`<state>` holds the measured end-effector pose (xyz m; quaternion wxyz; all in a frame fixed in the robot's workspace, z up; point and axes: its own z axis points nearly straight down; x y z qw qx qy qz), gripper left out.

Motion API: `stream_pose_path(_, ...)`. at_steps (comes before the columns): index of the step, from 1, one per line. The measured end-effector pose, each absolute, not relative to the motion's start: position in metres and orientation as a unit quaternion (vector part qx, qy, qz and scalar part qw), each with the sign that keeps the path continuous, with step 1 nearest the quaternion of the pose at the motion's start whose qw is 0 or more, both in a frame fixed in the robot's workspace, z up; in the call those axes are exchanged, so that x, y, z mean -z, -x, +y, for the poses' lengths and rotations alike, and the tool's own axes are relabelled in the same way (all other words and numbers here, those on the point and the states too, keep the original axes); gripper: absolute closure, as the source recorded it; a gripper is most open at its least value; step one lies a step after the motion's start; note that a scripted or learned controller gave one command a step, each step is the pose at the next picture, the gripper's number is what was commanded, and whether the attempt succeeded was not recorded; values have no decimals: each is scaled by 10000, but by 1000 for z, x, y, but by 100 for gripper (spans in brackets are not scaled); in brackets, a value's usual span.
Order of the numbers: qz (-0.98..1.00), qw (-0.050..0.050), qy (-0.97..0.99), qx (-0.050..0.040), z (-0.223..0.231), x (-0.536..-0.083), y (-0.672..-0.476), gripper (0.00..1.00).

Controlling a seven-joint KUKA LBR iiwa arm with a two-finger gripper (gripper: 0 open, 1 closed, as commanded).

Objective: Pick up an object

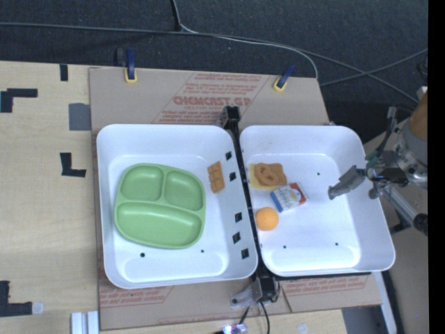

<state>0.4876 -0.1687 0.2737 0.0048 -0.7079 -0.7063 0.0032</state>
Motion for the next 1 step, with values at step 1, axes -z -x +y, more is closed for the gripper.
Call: stream_pose_path(1,-7075,6,7067,-6,-169,-279,-490,0)
